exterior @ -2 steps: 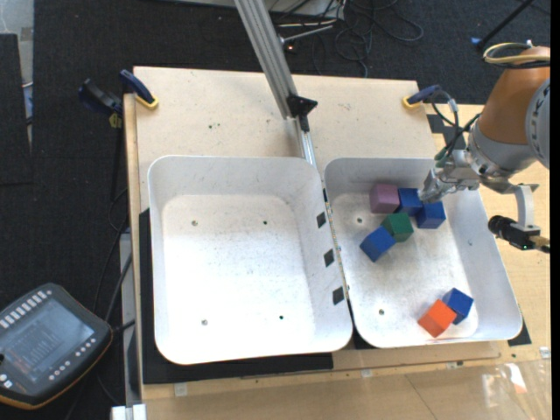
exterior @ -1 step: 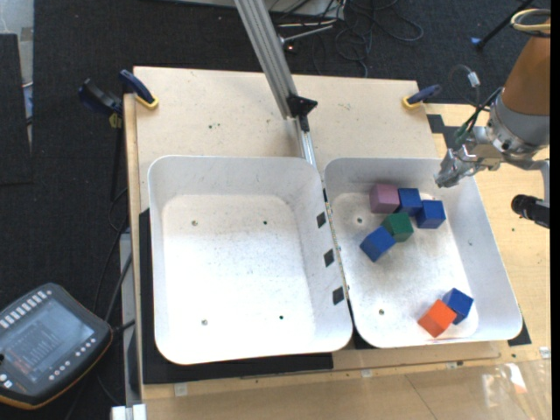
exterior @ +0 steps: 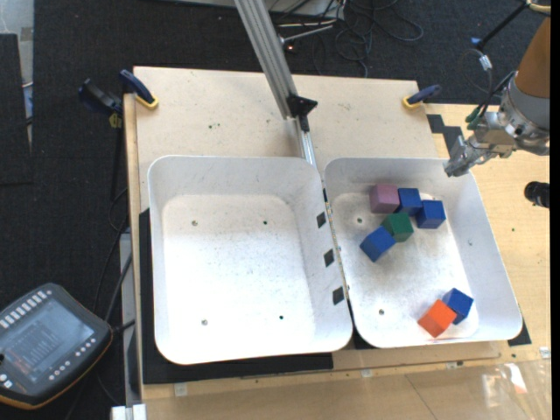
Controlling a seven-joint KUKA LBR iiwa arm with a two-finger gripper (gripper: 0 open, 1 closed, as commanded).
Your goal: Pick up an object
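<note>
The right bin (exterior: 490, 261) holds several small blocks. A purple block (exterior: 383, 198), two blue blocks (exterior: 409, 199) (exterior: 430, 213), a green block (exterior: 400, 227) and another blue block (exterior: 377, 243) cluster near its far middle. An orange block (exterior: 437, 318) and a blue block (exterior: 458, 304) lie together at its near right corner. My gripper (exterior: 457, 165) hangs above the bin's far right rim, to the right of the cluster and well apart from it, with nothing seen between its fingers.
The left bin (exterior: 175, 234) lies beside the right one. A slanted metal bar (exterior: 267, 46) crosses the bench's far side down to the bins' junction. Clamps (exterior: 138, 88) (exterior: 422, 96) sit at the bench's far corners. A teach pendant (exterior: 44, 344) rests at the near left.
</note>
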